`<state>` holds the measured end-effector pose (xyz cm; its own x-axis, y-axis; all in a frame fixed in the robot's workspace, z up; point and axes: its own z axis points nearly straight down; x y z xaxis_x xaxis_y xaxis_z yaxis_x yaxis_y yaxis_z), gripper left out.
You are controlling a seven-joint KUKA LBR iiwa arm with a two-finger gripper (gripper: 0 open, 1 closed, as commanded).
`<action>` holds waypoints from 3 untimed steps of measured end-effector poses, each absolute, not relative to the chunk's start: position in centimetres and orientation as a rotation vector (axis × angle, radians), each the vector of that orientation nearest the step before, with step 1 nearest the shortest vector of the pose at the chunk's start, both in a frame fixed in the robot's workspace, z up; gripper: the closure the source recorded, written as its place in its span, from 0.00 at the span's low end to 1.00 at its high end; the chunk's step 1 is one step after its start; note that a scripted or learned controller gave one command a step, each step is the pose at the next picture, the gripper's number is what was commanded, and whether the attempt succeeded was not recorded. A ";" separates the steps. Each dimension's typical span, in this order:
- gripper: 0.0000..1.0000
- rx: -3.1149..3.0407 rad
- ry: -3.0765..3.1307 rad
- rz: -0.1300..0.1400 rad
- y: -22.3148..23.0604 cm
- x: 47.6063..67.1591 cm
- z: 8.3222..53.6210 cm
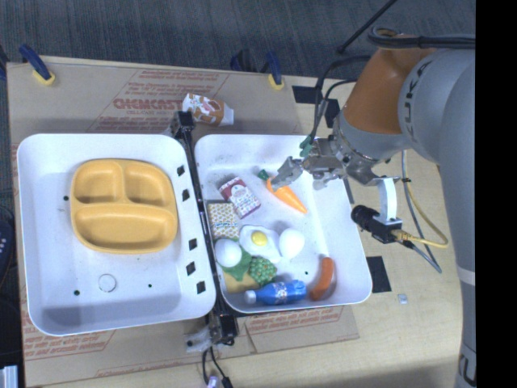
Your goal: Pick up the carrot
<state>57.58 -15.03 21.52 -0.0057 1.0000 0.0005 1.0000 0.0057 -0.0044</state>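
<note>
Sitting side by side on the cardboard-covered bench [161, 87] are two shallow white bins. The left bin [40, 241] holds a yellow divided tray [123, 204] lying flat toward its upper half. The right bin [339, 217] is crowded: the carrot [292, 200] lies in its upper middle, tip pointing down and to the right, green top toward the upper left. Just left of it rests a small red-and-white packet [240, 197], and below that a tan cracker-like square [221, 216]. Farther down come a fried egg [259, 239], a white egg [291, 242] just right of it, and another white egg [229, 254] to the left. A green leafy piece [262, 269] sits under the fried egg, a blue-labelled bottle [277, 293] lies along the bottom wall, and a reddish sausage [323, 277] curves in the lower right corner. The gripper [292, 170] hangs over the carrot's leafy end, one finger touching or just above it; whether the claw is apart or together cannot be told. Outside the bins, a small wrapped item [207, 110] lies on the cardboard above them.
</note>
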 end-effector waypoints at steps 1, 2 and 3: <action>0.00 -2.239 -2.196 0.007 -21.1 60.2 11.3; 0.00 -2.539 -1.839 0.005 -17.6 60.5 9.1; 1.00 -2.532 -1.844 0.007 -17.6 60.5 10.1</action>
<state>60.54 -17.57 10.14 0.3071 0.9517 0.0019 0.9516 -0.3070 -0.0104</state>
